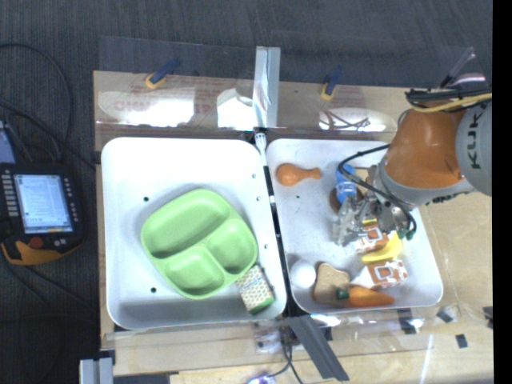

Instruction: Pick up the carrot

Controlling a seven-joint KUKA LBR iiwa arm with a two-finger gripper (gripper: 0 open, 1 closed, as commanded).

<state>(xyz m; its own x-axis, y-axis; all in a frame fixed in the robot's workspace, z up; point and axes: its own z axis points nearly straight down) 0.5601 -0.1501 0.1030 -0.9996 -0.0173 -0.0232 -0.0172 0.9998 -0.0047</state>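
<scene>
Carrot waits at the near edge of the right bin, not yet picked up.

The carrot (369,297) lies flat against the right bin's (312,206) near wall, touching a bread slice (330,281) on its left, packets (386,272) just beyond. The gripper (353,224) hovers farther in, mid-bin, apparently grasping nothing; whether it is apart or together I cannot tell. The green plate (200,242) sits in the left bin.
</scene>
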